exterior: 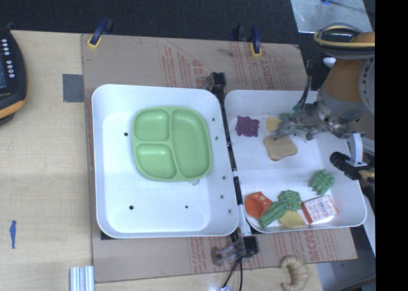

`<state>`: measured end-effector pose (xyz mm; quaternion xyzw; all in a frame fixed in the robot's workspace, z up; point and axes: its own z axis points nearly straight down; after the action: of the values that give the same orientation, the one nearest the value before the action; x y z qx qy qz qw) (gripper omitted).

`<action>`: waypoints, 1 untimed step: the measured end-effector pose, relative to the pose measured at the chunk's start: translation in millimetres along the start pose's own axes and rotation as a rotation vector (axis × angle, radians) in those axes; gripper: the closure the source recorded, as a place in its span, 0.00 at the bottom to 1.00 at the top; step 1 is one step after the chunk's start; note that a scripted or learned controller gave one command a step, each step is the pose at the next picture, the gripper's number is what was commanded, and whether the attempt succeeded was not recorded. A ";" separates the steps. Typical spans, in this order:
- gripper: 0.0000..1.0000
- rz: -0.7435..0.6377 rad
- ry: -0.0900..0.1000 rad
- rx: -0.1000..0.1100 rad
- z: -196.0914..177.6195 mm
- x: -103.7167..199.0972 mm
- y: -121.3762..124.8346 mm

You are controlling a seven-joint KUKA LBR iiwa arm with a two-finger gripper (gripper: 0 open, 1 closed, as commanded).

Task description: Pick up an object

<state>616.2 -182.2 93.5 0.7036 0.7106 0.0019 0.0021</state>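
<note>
This place looks like a robotics laboratory, not a home. A wooden bench (44,175) carries a cardboard sheet (191,60) that is fixed with blue and yellow clamps (99,31). On it stand two white bins (111,207) with plastic toy food (280,207) and a green divided plate (172,143). A control pendant (9,73) lies at the left edge, and the grey and orange robot arm (347,76) reaches in from the right.
</note>
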 end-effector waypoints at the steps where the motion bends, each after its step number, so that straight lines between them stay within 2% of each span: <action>1: 0.00 0.002 -0.001 0.005 1.0 -16.0 42.0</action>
<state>658.4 -197.8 92.7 0.7045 0.7098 0.0000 0.0008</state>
